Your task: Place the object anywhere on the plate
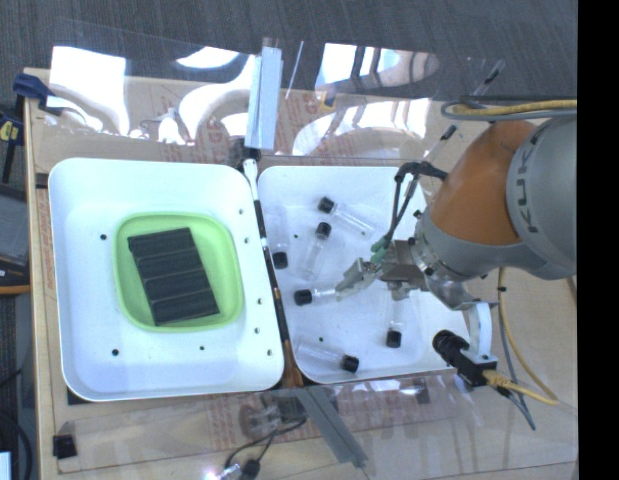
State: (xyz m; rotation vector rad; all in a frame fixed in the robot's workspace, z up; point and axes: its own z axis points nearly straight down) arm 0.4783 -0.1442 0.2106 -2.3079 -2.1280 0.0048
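Note:
A green plate (pixel 225 251) lies in the left white bin (pixel 79 348), and a dark ridged block (pixel 172 275) rests on its middle. Several clear vials with black caps are scattered in the right bin (pixel 289 193). One vial (pixel 322 292) lies near the bin's centre, just left of my gripper (pixel 367 272). The gripper hangs low over the right bin, tilted toward that vial. Another vial (pixel 394 324) lies just below the gripper. Whether anything sits in the gripper is hidden by its own body.
More vials lie at the back (pixel 341 212), the middle (pixel 316 248) and the front (pixel 331 356) of the right bin, plus a loose black cap (pixel 279 259) by the left wall. A ridge separates the bins. Cables trail at the front right (pixel 519 388).

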